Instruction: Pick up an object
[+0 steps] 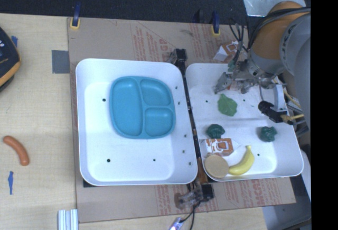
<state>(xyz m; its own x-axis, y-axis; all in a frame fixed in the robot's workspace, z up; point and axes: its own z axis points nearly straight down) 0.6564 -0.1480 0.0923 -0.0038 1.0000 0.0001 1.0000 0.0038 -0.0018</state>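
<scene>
Red lettering is printed in lines along the brown cardboard sheet (132, 30) under the two bins, but it is too small and blurred to be read. An orange-and-white printed pattern is borne by a small card (218, 146) in the right bin (288, 157), and a like card (227, 52) lies just behind that bin; no characters can be made out on either.

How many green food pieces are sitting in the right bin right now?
3: a light green leafy piece just below the gripper, a dark green floret mid-bin, another dark green floret toward the right. The arm could hide more.
</scene>
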